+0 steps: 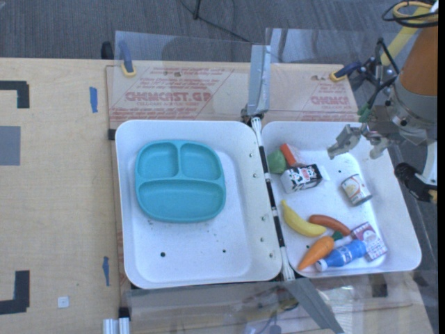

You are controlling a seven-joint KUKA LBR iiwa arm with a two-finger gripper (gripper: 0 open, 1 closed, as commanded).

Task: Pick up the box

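The arm [421,61] is cut off by the right edge above the orange band, so its upper links are out of frame. Below the jaws, the printed packet [370,241] lies partly under the blue bottle [344,255], and its print is too small to read. The can's [355,189] label is likewise illegible.

A robotics lab. A plywood surface [55,186] carries two white bins [188,134], black tape marks [21,94] and blue tape strips [93,99] near its left edge. Clear plastic sheets [181,89] are clamped along its far edge, cables [201,5] trail over grey carpet [69,12], and toy food [320,252] fills one bin.
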